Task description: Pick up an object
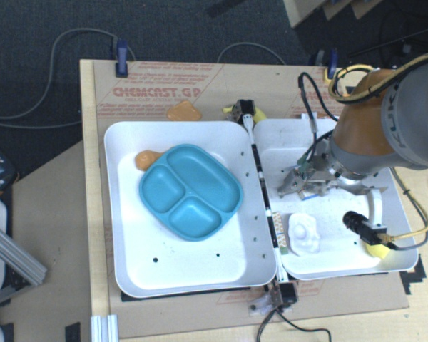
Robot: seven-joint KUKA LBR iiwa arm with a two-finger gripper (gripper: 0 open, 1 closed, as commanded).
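a blue three-compartment plastic plate point(191, 189) lies in the left white bin point(128, 262), an orange rounded piece point(146, 159) touching its upper-left edge. in the right white bin point(342, 263), a small white plastic object point(304, 234) sits below the gripper point(304, 182).

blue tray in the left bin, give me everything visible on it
The blue tray is a glossy, plastic-looking divided plate with rounded corners and three compartments: one long, two smaller. It lies flat, right side up, turned at an angle, in the upper middle of the left bin. A small orange object sits against its upper left edge. The gripper is over the right bin, apart from it.
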